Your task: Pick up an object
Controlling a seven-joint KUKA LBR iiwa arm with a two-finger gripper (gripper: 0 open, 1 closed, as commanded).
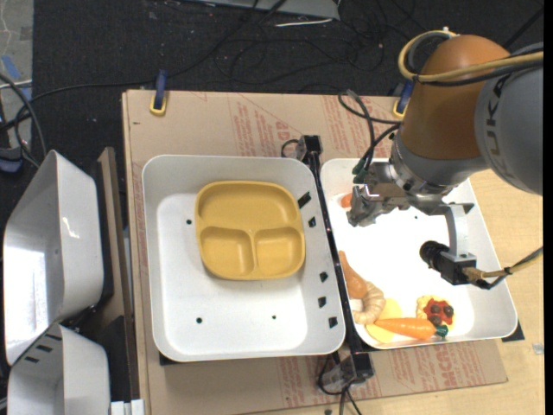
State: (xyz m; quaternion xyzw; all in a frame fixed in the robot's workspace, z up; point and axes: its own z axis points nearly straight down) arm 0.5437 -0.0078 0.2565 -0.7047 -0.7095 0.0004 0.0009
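Observation:
My gripper (365,207) hangs over the upper left part of the right bin (492,271), under the arm's orange band. A small orange piece (346,201) lies just to its left by the bin's wall, partly hidden. Near the bin's front lie an orange carrot (404,326), a pale shrimp-like toy (363,290), a flat yellow piece (390,308) and a small yellow toy with red and green bits (435,310). I see nothing held in the gripper.
The left bin (173,318) holds a yellow divided plate (251,230). A black bracket with a cable (446,263) hangs from the arm over the right bin. Grey tubs (52,240) stand off the bench at left.

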